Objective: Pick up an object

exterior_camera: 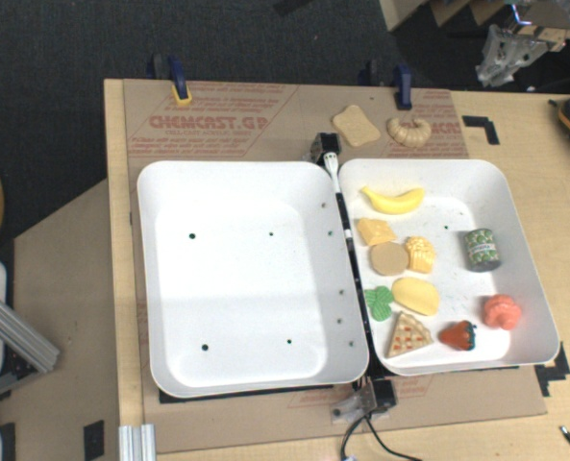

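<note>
Toy foods, any of which would answer the task, lie together in the right bin [515,209]: a banana [393,200] near its far edge, a tan wedge [374,230], a round biscuit-coloured disc [388,258], a small yellow corn-like piece [420,253], a yellow oval [416,296], a green leafy piece [379,303] hard against the near-left wall, a pizza slice [408,335], a strawberry [458,335], a pink lump [501,311] and a green can [480,249] standing apart toward the right side. The left bin [160,257] sits alongside, its wall touching the right bin's. Two more pieces, a slice of toast [356,126] and a pale croissant-like piece [408,130], rest on the tabletop [131,142] beyond the bins. As for the hand, I cannot tell its state. The step looks like the very start, with nothing lifted yet. The next move calls for choosing a target with room around it; the can or the pink lump seems easiest, since the middle pieces crowd each other.
</note>
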Robot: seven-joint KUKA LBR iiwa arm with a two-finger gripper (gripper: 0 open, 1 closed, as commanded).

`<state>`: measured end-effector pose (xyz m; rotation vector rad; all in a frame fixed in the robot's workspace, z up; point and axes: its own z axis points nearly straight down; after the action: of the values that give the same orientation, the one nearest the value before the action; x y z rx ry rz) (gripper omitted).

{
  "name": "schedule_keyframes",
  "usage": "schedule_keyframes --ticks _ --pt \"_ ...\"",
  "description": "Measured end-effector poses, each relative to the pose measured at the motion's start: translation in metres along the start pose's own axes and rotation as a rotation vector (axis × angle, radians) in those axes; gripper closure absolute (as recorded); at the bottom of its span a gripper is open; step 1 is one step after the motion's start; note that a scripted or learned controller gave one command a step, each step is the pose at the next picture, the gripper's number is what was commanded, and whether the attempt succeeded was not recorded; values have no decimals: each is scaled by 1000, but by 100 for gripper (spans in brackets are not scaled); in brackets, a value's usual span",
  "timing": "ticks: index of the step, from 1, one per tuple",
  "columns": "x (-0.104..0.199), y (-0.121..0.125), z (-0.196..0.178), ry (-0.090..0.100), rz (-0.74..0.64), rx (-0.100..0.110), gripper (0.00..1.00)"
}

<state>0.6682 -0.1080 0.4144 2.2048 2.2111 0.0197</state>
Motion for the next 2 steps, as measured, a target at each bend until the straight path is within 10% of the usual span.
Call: schedule_keyframes --ticks 1,2 --pt "45 1 -132 3 -3 1 100" --pt "118 -34 -10 8 -5 36 100"
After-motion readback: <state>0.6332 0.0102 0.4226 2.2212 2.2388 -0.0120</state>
